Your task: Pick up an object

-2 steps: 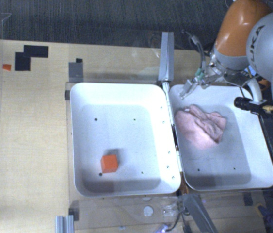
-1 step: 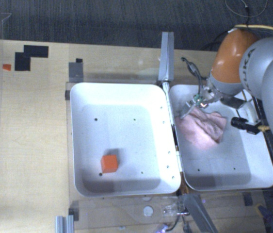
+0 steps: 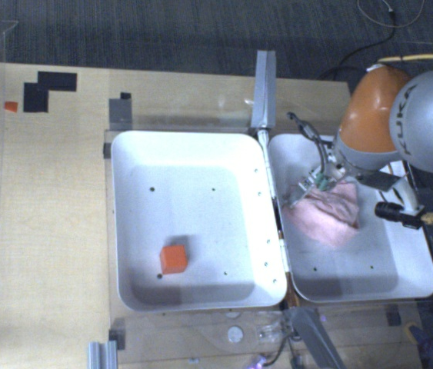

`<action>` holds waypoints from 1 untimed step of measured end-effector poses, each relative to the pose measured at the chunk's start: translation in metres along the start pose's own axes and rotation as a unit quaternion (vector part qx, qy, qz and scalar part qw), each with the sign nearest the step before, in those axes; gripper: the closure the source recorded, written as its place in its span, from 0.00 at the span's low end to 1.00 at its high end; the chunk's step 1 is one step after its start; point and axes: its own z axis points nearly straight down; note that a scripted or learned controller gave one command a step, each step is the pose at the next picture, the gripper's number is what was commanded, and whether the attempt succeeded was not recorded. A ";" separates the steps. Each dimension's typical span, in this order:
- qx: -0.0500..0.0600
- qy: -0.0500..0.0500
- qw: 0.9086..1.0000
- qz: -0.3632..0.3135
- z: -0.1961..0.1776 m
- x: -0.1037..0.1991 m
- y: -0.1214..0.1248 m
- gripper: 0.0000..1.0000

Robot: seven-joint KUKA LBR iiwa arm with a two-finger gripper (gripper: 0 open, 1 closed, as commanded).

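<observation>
Pink cloth lies just under the end effector

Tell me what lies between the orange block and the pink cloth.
In the camera view, bare white floor of the left bin, then the two bins' adjoining rims, separate the orange block from the pink cloth in the right bin.

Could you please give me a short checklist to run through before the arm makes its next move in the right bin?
1. Gripper is over the right bin: ok.
2. A target is near it, the pink soft object just below the gripper: ok.
3. Pink soft object held between the fingers: cannot tell.
4. Orange block lies apart in the left bin, out of the way: ok.
5. Gripper stands off the divider between the bins: ok.
</observation>
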 end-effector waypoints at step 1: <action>-0.005 -0.004 1.000 -0.001 -0.014 -0.001 0.004 1.00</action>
